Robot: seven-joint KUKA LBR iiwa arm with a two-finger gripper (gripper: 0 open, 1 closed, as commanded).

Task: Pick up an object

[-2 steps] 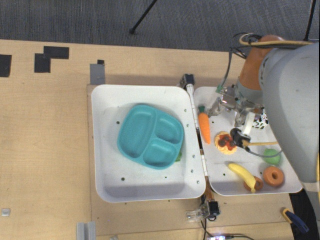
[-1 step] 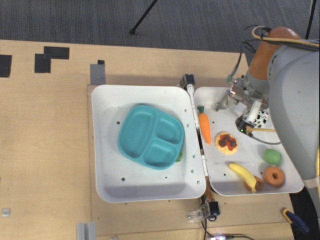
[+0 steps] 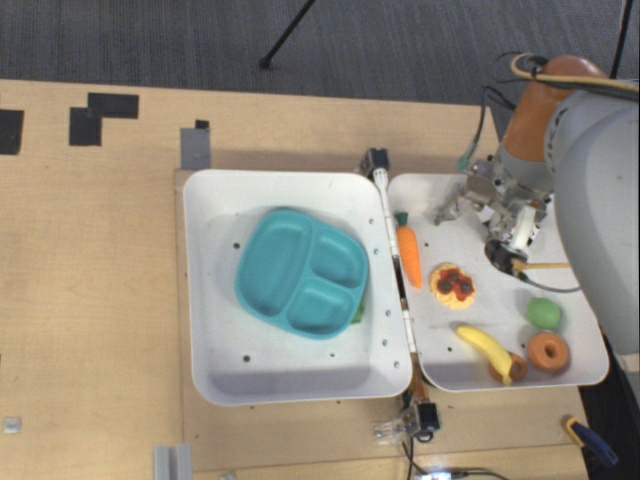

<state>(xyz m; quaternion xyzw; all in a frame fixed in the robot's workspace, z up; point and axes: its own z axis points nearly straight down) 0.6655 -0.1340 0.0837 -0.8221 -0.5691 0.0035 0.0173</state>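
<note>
Hand (image 3: 508,230) above right bin (image 3: 590,368), no readable labels

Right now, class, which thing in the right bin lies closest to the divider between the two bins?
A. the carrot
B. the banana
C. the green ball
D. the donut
A: the carrot lies along the right bin's left wall by the divider, while the banana, donut and green ball sit farther right.

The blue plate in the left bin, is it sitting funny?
A little. The blue plate lies turned at an angle to the left bin, and something green peeks out from under its lower right edge, too hidden to identify.
</note>
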